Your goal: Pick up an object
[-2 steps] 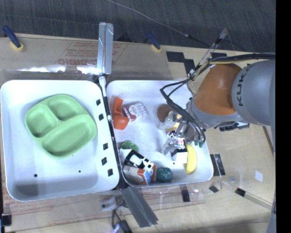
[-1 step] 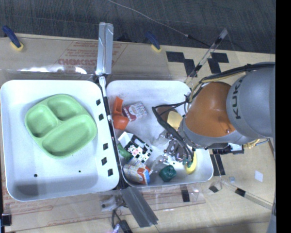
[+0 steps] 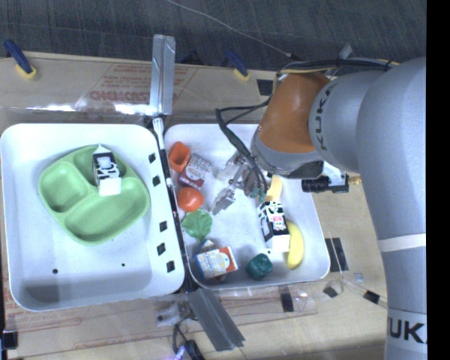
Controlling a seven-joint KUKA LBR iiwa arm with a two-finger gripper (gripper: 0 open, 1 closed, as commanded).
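The claw (image 3: 236,182) is hanging over the middle of the right bin (image 3: 315,223) with its fingers spread and nothing between them. No item is lifted yet; the candidates are all lying on the bin floor. Nearest are a crinkled snack packet (image 3: 197,167), an orange ball (image 3: 190,199) and an orange cup (image 3: 179,156) by the divider wall. A cow-patterned carton (image 3: 272,221) and a banana (image 3: 292,247) are lying touching each other just right of the claw. Crowding looks like the main risk: descending here, one finger could be landing on the packet's edge or nudging the ball away, closing on air. In the left bin, a green divided plate (image 3: 94,193) is carrying a second cow-patterned carton (image 3: 105,167).
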